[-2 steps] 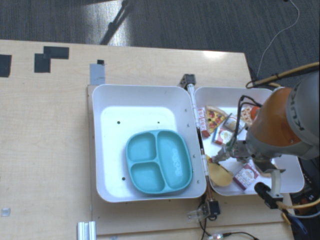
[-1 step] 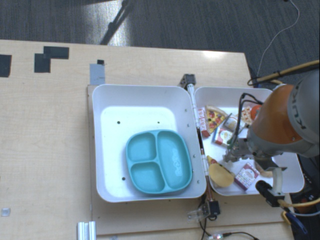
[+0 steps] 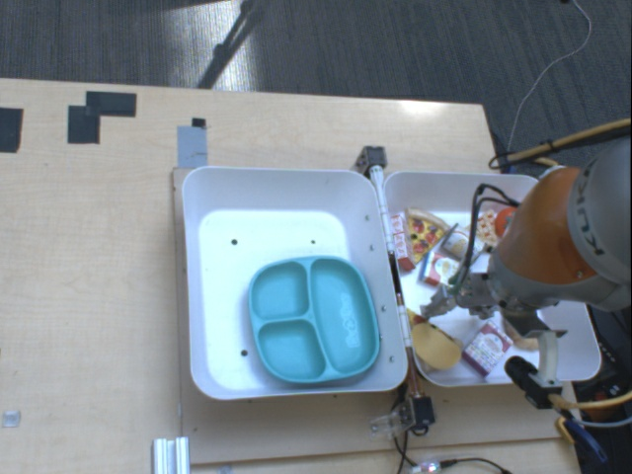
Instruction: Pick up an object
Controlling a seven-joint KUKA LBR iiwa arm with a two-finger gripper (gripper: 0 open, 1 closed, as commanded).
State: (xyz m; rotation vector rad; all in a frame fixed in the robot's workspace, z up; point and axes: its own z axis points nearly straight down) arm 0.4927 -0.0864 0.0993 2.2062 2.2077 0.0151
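Camera view: pizza slice (image 3: 426,232) long axis diagonal, upper-left to lower-right.

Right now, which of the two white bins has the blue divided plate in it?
The left bin holds the blue divided plate. The right bin, under the arm, holds small toy foods instead.

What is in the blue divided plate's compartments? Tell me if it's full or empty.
Empty. The blue divided plate lies flat in the left bin, and all three compartments show bare blue surface; the toy items lie in the right bin.
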